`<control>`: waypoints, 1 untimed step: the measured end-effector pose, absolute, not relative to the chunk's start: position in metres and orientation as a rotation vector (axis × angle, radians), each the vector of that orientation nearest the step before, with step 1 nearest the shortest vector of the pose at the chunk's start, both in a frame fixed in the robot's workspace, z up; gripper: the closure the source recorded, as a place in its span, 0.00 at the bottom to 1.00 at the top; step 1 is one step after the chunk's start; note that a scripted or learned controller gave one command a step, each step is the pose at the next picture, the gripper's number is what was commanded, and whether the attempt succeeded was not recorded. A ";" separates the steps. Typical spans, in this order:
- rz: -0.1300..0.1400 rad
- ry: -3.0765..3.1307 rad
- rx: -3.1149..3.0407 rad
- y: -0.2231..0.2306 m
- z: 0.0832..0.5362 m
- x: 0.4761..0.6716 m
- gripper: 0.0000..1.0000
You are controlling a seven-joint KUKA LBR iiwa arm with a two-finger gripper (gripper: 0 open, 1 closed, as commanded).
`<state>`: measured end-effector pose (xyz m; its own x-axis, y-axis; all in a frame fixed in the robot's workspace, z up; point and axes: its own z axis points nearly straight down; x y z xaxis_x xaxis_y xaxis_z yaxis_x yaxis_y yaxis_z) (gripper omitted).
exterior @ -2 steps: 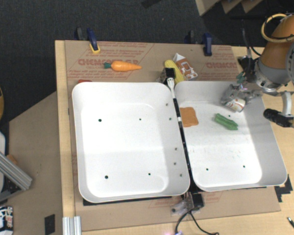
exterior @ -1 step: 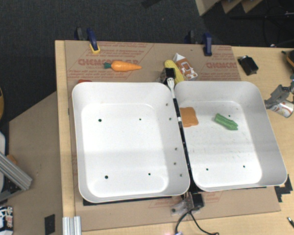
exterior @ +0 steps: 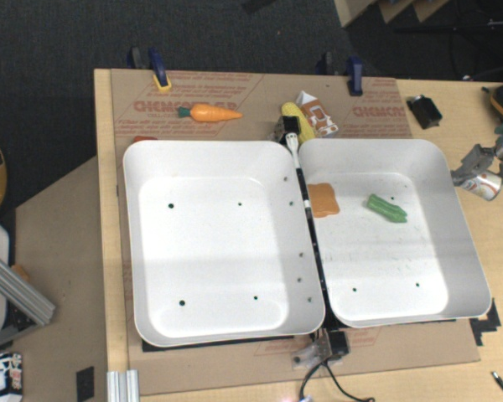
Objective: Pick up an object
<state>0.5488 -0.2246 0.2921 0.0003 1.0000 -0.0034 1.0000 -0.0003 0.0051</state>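
Tool [exterior: 484,174] sits at the right edge of the frame, outside the right bin [exterior: 453,224]; its state I cannot tell. Inside that bin lie a green piece [exterior: 386,208] and, at its left wall, an orange block [exterior: 323,199].

2 blue clamps [exterior: 160,67] grip the far edge of the brown board [exterior: 260,95], 1 towards its left end and 1 [exterior: 355,75] towards its right. A toy carrot [exterior: 210,114] lies on the board behind the left bin. A small black block [exterior: 424,111] sits on the board's far right corner. Dark carpet [exterior: 109,15] lies beyond the bench.
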 end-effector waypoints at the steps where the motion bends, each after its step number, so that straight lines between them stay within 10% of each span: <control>1: 0.000 2.222 2.225 -0.216 0.295 0.515 1.00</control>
<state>0.5146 -0.2162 0.2954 0.0015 1.0000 0.0016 1.0000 -0.0015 -0.0020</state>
